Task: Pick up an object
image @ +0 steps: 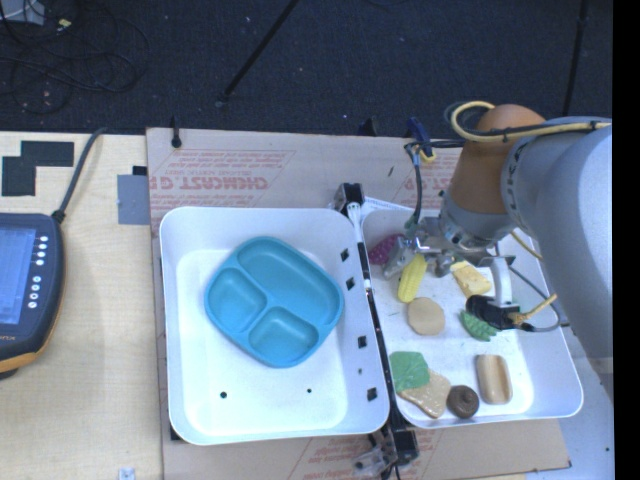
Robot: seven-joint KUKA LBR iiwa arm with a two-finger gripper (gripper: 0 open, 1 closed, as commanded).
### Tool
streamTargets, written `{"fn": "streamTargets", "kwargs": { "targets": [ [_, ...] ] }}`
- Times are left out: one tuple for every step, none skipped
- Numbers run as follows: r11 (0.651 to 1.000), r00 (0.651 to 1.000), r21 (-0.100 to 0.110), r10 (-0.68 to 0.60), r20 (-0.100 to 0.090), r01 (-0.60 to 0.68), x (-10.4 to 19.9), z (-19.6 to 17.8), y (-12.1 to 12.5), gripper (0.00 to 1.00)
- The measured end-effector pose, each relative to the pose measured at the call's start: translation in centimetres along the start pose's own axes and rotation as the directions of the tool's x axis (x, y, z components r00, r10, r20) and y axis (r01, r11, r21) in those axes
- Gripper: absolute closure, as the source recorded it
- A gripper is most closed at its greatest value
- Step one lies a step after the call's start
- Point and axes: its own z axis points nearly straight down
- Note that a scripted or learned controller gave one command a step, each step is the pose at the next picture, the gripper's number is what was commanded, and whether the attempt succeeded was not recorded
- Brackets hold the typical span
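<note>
The right bin [560, 393] holds several toy foods. A yellow corn cob [411, 280] lies near its left wall, with a purple piece [383, 253] just left of it. A tan round piece [426, 316] sits below the corn, and a yellow wedge [470, 277] and a dark green piece [484, 321] lie to the right. My gripper [437, 251] hangs low over the bin's upper part, directly above and right of the corn's top end. Whether it touches the corn is unclear.
A blue divided plate [272, 301] lies in the left bin [190, 388]. Along the right bin's front are a green piece [407, 368], a tan slice [426, 397], a brown ring [462, 401] and a bun [493, 378]. A tablet [22, 278] rests at far left.
</note>
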Motion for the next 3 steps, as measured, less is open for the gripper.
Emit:
{"fn": "streamTargets", "kwargs": {
  "targets": [
    [1.0,1.0,-0.002,0.002,-0.001,-0.002,0.0,-1.1,-0.1,1.0],
    [1.0,1.0,-0.001,0.002,0.004,-0.002,-0.3,-1.1,-0.1,0.0],
    [1.0,1.0,-0.005,0.006,-0.001,-0.006,2.0,0.0,-5.1,0.0]
  ]
}}
